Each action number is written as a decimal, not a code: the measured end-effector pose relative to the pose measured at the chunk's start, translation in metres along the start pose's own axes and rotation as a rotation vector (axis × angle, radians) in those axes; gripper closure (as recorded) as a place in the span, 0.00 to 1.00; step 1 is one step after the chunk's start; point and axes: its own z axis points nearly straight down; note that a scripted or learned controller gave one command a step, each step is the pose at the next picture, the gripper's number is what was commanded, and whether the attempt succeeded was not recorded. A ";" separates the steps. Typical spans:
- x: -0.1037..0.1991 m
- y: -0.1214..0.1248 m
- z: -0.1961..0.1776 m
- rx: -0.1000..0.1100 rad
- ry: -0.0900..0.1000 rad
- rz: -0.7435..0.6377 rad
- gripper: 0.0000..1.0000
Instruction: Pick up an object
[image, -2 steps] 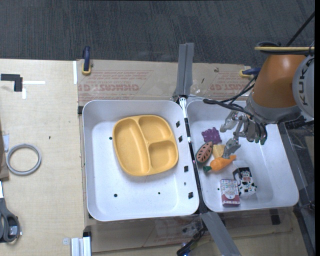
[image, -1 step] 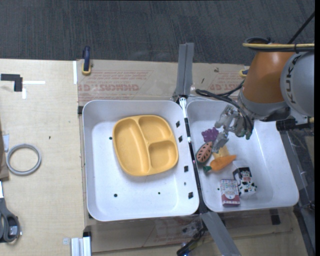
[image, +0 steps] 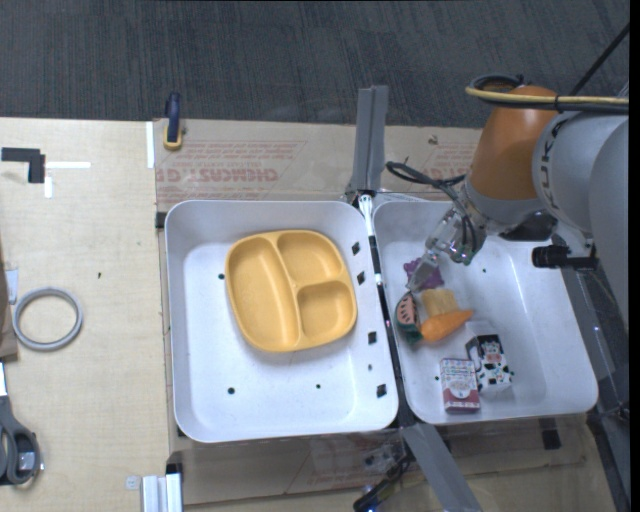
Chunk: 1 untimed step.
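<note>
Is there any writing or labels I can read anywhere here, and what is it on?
Red print on the cardboard sheet behind the bins: upside down from this camera and too blurred to read.
Red carton in the right bin: label printing too small to read.
Black-and-white carton beside it: a cow-like pattern, no legible words.
Yellow tray in the left bin: no text.
Nothing else legible.

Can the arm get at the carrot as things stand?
Probably yes. The end effector hangs in the right bin just above the carrot, with nothing lying over it. The watermelon slice and a yellow piece crowd its left end, so a clean grasp could be tight.
</note>
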 end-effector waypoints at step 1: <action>0.018 -0.009 0.001 0.002 0.002 0.448 0.00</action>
